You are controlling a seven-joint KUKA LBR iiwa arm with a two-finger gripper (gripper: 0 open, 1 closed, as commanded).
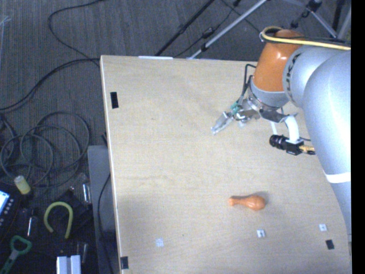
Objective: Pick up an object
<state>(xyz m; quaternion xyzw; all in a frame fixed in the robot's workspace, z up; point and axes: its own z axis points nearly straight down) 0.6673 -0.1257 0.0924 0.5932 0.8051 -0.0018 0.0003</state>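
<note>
1. Reaching in from the right, the grey arm [322, 104] hangs over the upper right part of a plain tan board [171, 170]; the orange band [275, 61] sits just above the wrist.
2. Gripper [219, 127] points left and slightly down in the view, over bare board. Its fingers [224, 120] look drawn close together into a narrow tip; nothing is seen between them.
3. A small black part with a yellowish tip [290, 145] juts from the wrist assembly, just below and right of the gripper.
4. Task object: a small orange piece [248, 202], bulb-shaped with a thin neck pointing left, lying flat on the board toward the lower right. It is well apart from the gripper, below it in the view, and touches nothing else.
5. Board marks: a black tag [114, 100] near the upper left edge and small pale squares [260, 233] near the bottom edge.
6. Off the board, left: dark carpet with coiled black cables [43, 147], a green U-shaped item [59, 217] and a small yellowish cylinder [21, 185].
7. Top of view: light stand legs [245, 13] crossing the floor beyond the board.
</note>
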